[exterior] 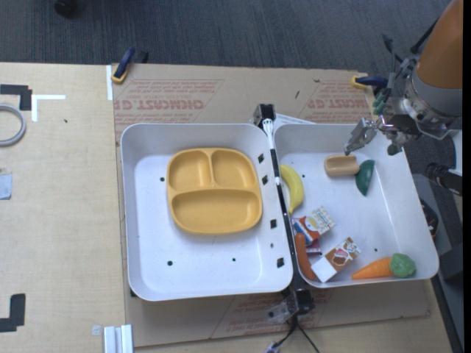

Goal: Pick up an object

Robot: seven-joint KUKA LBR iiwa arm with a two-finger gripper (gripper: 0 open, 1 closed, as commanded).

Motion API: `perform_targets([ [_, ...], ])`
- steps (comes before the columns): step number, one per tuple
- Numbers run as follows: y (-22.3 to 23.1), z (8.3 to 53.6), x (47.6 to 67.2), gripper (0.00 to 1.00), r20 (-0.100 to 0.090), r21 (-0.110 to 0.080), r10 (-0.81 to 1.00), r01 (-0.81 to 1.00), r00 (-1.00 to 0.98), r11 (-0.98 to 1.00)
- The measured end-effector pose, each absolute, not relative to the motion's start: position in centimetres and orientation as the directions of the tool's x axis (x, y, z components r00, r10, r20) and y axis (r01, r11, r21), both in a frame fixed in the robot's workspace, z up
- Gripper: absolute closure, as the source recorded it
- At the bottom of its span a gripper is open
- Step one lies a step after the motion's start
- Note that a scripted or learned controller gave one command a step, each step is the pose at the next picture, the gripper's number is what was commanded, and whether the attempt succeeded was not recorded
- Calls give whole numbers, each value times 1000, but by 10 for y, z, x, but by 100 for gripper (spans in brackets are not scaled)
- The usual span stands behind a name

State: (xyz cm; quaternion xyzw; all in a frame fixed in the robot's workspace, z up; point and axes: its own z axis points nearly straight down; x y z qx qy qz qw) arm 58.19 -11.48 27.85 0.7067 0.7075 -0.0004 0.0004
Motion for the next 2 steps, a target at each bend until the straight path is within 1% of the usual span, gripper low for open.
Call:
perform_targets([
  [1, -103, 135, 528, 0, 0, 0, 978, 978, -208, 208],
  [2, -103, 100, 487, 0, -11, 23, 925, 925, -379, 379],
])
